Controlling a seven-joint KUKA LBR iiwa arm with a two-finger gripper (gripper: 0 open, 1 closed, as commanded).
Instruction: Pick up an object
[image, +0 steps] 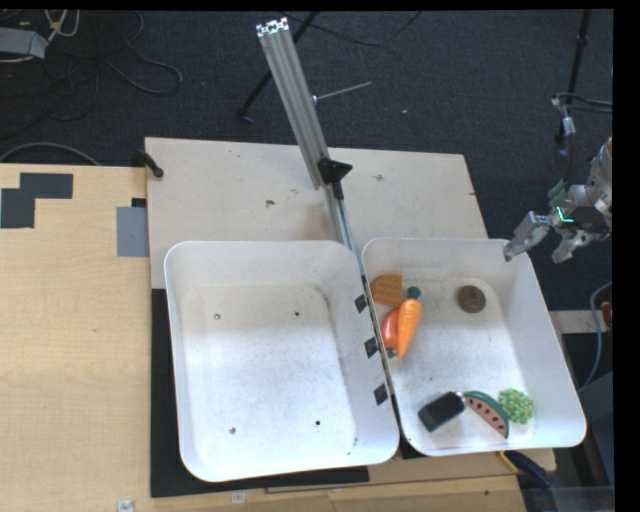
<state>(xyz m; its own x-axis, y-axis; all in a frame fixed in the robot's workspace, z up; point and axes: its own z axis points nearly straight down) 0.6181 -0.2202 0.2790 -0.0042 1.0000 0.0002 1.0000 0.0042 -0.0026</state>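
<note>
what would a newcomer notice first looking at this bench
The bright orange carrot stands out first, lying against the left wall of the right bin, beside a brown block. Near that bin's front sit a black block, a watermelon slice and green grapes, with a brown disc towards the back. The gripper hangs over the bin's far right corner, fingers spread and holding nothing.

No text, label, brand, number or sign could be read anywhere in the view.
</note>
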